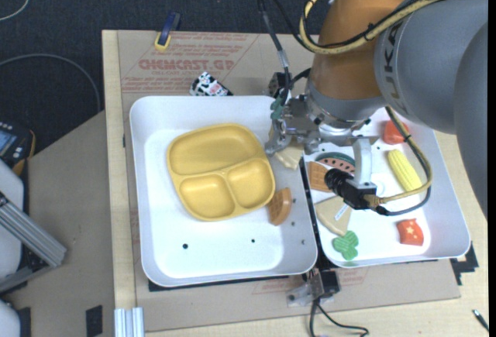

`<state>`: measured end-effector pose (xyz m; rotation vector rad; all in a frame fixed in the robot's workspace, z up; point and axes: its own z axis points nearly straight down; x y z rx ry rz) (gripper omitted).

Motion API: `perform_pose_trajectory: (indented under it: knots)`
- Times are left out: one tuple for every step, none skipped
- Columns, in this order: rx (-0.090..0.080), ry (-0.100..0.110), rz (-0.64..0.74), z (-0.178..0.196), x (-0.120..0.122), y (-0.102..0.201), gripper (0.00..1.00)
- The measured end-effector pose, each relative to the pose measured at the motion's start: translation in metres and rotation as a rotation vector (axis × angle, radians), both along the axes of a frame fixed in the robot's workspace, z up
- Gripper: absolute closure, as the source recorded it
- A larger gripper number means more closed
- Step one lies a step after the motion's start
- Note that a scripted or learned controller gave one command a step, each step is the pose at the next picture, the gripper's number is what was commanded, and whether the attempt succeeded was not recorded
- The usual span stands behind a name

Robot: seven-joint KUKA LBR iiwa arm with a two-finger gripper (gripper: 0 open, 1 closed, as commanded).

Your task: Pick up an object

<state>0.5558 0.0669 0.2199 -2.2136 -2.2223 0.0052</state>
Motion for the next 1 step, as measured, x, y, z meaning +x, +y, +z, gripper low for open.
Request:
perform_pose_trajectory:
  knots:
    - [-0.001,-0.002,-0.005,-0.0049,-0.0003,-0.0107,1.0]
